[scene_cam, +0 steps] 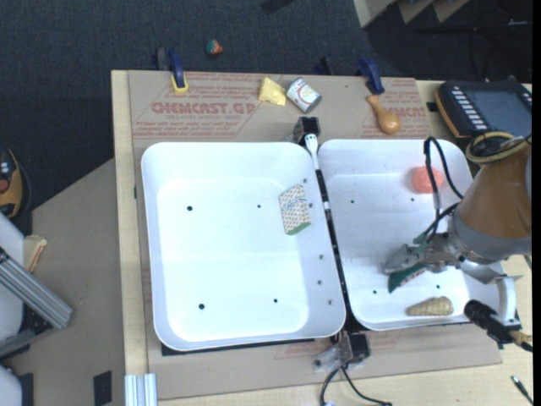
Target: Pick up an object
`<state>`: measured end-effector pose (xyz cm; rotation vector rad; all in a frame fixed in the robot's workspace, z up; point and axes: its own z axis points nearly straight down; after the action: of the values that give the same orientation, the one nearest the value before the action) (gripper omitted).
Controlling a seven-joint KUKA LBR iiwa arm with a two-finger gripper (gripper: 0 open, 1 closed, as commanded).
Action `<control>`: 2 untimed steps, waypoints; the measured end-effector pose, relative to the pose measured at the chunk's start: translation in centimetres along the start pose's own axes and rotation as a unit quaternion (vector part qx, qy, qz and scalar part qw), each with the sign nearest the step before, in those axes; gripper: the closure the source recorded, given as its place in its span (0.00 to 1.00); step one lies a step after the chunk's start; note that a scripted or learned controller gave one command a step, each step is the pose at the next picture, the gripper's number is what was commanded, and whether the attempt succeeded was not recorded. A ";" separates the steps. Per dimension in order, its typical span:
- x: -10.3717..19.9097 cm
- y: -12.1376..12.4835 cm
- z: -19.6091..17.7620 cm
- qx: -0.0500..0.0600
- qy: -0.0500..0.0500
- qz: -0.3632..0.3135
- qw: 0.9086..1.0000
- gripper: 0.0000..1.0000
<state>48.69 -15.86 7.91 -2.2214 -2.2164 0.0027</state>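
My gripper (404, 266) is low in the right bin (372, 163), near its front, at the end of the grey arm (499, 205) that reaches in from the right. A dark green object (406, 277) lies right under the gripper tip, touching or nearly touching it; whether it is held is unclear. A tan cone-shaped object (429, 307) lies just in front of it by the bin's front wall. A pink-red object (420, 178) sits at the back right of this bin. A small patterned packet (294, 208) lies in the left bin (169, 176), near its right wall.
On the board behind the bins lie a yellow piece (272, 92), a small white box (303, 95) and a wooden pear-shaped thing (385, 115). Blue clamps (177, 68) hold the board's back edge. A black pendant (486, 108) sits at the far right.
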 end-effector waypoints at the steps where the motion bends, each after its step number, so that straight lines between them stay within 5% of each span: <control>1: 3.9 -0.9 -0.5 0.000 0.001 -0.002 1.000 0.00; 2: 3.7 -0.8 -1.6 -0.002 0.000 -0.001 1.000 1.00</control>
<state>47.92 -12.13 9.50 -2.2217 -2.2204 -0.0012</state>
